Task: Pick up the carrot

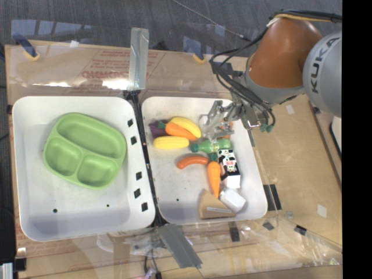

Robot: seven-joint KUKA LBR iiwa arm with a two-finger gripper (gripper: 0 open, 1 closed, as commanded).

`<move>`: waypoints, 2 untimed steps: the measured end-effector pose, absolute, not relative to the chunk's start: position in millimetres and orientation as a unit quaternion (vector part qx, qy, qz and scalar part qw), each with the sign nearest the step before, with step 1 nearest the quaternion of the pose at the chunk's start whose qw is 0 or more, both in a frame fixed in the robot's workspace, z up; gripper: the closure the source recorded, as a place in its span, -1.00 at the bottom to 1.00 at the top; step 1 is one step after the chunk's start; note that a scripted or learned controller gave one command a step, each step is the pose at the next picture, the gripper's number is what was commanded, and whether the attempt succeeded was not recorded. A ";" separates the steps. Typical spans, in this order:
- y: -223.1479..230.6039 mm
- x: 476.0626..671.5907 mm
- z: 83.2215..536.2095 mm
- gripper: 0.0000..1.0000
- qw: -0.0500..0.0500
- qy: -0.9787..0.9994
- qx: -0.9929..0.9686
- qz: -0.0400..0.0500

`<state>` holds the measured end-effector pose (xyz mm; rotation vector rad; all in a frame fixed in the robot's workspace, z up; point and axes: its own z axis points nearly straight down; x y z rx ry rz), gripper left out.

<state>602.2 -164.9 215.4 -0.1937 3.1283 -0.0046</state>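
While the grey arm [290, 54] reaches in from the right, its pincer [216, 121] hangs over the upper part of the right bin [251, 150], its metal fingers spread apart with nothing between them. Just below the fingertips lies a green toy vegetable [210, 146], and beside that a small black-and-white carton [228, 160] (printed like a cow's hide). The carrot [214, 178] rests lower in the same bin, orange and tapered, lying roughly lengthwise with its narrow end toward the bottom edge — well clear of the pincer, touching nothing of it. To its left is a curved orange piece [192, 161], and further up the bin a cluster of play food: a yellow corn cob [170, 143], a yellow banana [186, 125] and an orange item [179, 132] pressed between them, with something dark purple [157, 128] at the cluster's left. Near the bin's lower right corner sit a white block [232, 200] and a tan wedge [214, 208]. Across the divider, the left bin [35, 208] holds a green divided plate [85, 150] — three compartments, lying flat. Both bins sit on a cardboard-covered surface [290, 173].
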 end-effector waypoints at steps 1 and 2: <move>-164.6 601.7 214.2 -1.00 0.003 0.998 -0.062 -0.001; -188.7 546.2 118.5 -1.00 -0.002 0.985 -0.171 0.001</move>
